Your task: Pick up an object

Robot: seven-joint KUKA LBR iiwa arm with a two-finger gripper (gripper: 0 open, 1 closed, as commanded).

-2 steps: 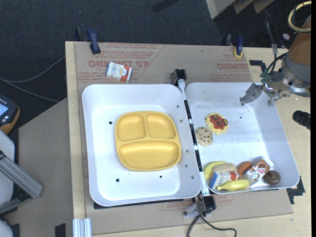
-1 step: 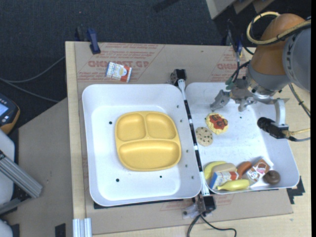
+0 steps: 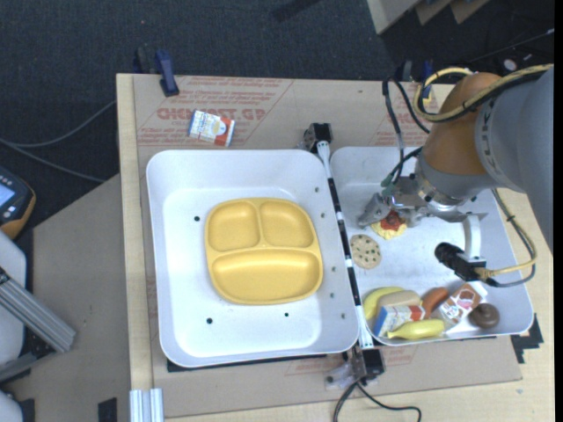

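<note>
My gripper [image 3: 388, 211] hangs low in the right bin [image 3: 510, 236], in its upper left part. Directly beneath it lies a small red and yellow object [image 3: 391, 228], partly covered by the gripper; whether it is being touched I cannot tell. A round speckled cookie [image 3: 365, 251] lies just below and to the left, apart from the gripper. Along the bin's front edge sit a banana [image 3: 385, 298], a tan block [image 3: 401, 311], a second yellow piece [image 3: 419, 330], a sausage [image 3: 435, 299], a red and white packet [image 3: 460, 306] and a brown ball [image 3: 485, 315].
The left bin [image 3: 176, 236] holds a yellow divided plate [image 3: 262, 250]. A small red and white carton [image 3: 211, 128] lies on the bench behind the left bin. A blue clamp [image 3: 164, 72] stands at the bench's back left edge.
</note>
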